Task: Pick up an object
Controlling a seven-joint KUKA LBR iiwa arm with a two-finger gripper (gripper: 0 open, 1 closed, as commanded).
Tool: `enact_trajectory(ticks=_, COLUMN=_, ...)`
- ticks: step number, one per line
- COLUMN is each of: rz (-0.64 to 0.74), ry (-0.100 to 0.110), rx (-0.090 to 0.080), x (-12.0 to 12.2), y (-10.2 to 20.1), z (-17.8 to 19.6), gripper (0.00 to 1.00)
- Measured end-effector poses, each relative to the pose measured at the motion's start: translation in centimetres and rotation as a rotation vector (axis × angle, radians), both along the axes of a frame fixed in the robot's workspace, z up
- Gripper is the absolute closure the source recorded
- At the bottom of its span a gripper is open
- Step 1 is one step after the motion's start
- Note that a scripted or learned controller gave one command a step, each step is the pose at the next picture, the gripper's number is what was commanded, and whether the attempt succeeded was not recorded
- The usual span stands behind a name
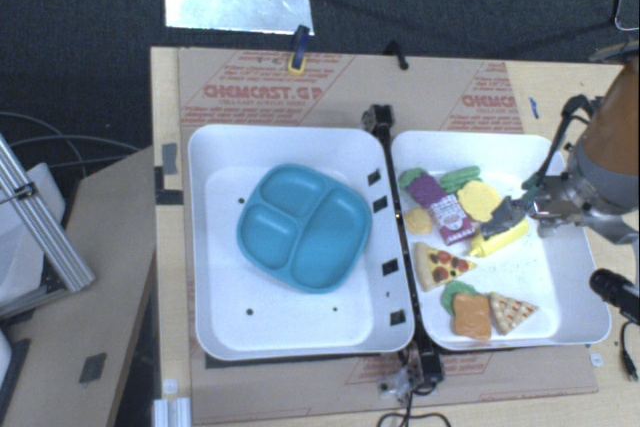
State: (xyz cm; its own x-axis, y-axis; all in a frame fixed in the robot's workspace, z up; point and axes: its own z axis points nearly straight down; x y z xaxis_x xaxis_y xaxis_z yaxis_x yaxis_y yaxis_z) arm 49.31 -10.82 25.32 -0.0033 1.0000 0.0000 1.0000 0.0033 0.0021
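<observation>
The right bin (575,290) holds several toy foods. There is a purple grape bunch (425,187), a green piece (460,178), a yellow round piece (479,201), a pink packet (452,218) and a long yellow piece (500,238). Nearer the front lie a pizza slice (443,265), an orange block on a green piece (471,312) and a second pizza slice (513,312). My gripper (511,213) reaches in from the right. It hangs low just above the long yellow piece, right of the yellow round piece. Nothing is visibly held.
The left bin (215,315) holds a blue divided plate (303,227). A black divider with clips (392,215) runs between the bins. The arm's grey wrist and orange band (605,155) stand over the right bin's right rim. A dark cable end (615,290) lies at the far right.
</observation>
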Motion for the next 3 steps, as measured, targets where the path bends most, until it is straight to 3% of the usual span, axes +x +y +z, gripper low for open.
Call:
enact_trajectory(ticks=1, rz=0.010, ry=0.004, rx=0.004, x=-0.7, y=10.5, z=-5.2, gripper=0.00)
enact_trajectory(ticks=2, rz=-0.001, ry=-0.002, rx=0.001, x=-0.5, y=9.8, z=-3.9, gripper=1.00)
enact_trajectory(ticks=3, rz=0.007, ry=-0.005, rx=0.002, x=5.8, y=16.7, z=-3.4, gripper=1.00)
